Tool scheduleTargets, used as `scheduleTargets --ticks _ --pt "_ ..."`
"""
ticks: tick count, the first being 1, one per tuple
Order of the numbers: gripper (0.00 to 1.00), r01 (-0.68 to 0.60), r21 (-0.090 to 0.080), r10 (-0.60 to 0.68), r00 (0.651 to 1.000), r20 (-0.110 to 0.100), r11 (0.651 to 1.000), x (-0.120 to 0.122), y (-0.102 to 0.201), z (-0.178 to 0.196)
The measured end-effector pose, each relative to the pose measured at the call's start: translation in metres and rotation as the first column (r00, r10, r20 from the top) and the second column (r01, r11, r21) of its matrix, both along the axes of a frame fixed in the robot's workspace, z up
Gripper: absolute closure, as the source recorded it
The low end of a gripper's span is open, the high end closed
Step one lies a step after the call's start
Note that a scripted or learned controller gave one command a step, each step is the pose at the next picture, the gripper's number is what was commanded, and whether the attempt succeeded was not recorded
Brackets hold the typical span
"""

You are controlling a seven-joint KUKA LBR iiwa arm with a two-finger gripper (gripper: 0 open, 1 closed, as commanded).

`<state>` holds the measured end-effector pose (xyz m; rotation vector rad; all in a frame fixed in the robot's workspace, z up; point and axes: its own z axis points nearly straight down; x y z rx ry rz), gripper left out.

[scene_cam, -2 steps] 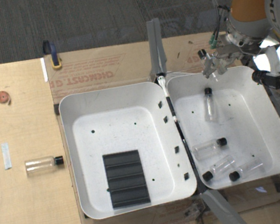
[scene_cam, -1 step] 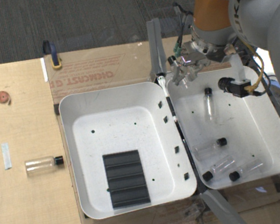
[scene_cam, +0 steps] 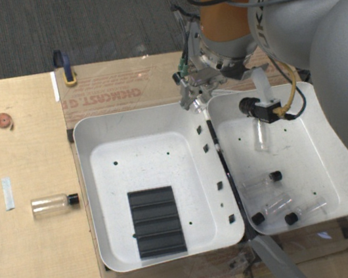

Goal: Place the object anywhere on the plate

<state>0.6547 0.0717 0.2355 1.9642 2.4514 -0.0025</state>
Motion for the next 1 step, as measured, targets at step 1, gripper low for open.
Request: scheduleTargets --ticks 1 --pt "1.00 -0.063 -0.001 0.063 0.998 -0.001 0.998 0.0043 0.1000 0.0067"
